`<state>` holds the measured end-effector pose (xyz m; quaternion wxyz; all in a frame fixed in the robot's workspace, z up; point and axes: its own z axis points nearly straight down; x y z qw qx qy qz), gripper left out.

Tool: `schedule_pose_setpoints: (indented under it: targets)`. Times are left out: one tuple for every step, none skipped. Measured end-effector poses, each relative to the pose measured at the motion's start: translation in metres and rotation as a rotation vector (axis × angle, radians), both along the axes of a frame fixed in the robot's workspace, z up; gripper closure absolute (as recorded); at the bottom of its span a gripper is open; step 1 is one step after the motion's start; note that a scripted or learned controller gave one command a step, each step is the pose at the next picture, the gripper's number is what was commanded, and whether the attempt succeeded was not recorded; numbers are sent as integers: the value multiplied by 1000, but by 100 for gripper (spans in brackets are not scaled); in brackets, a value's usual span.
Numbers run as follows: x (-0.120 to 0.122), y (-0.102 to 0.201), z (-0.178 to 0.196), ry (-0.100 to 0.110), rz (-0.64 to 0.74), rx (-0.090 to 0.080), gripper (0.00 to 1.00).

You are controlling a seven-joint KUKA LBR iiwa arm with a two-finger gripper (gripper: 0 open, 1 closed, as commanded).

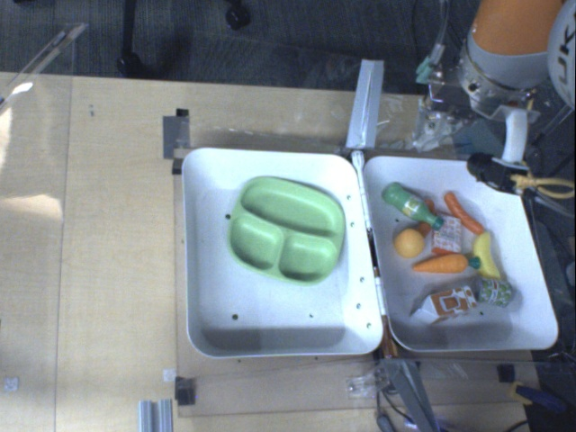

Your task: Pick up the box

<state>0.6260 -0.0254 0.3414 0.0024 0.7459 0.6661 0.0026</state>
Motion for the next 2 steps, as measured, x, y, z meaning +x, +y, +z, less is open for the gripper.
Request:
schedule_pose_setpoints:
  targets:
    - [11, 19, 13, 1, -137, 1, 100]
    - [19, 90, 49, 1, -259, 2, 100]
